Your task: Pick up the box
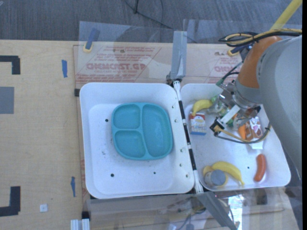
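Your arm: broad rounded casing, smooth grey, paler along upper edge. Orange band above wrist, glossy, curved. Wrist section under band darker grey. Dark cables bunched in loops beside band; you will see them at casing's edge. Gripper: grey metal, finer detail too blurred to report.

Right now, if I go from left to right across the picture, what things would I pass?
Blue plate → box → big banana by the front edge → sausage.
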Available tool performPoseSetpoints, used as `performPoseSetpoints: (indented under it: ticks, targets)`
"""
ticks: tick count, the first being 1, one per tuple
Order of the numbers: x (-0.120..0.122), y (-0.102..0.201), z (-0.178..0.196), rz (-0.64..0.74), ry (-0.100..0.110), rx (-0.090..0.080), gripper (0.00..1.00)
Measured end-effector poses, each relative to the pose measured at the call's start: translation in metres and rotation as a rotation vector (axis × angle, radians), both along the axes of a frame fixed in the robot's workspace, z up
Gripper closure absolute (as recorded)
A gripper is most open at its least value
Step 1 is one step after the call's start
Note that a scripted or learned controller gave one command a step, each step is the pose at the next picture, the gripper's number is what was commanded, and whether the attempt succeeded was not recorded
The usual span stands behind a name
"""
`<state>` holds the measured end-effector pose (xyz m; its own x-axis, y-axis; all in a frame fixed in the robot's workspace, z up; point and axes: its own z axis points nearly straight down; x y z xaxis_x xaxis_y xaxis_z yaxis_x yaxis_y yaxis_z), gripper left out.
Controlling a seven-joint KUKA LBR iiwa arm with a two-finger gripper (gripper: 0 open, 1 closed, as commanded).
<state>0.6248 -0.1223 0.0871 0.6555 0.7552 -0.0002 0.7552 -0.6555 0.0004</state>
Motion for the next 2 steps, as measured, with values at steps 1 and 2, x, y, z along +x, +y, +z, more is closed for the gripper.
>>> performPoseSetpoints:
  ticks: [1, 2]
  targets:
    - [0.0386, -0.0332, 0.1028, -0.092, 0.001, 0.000, 0.00]
    - [0.0399, -0.0287, 0.1126, -0.083, 0.002, -0.001, 1.00]
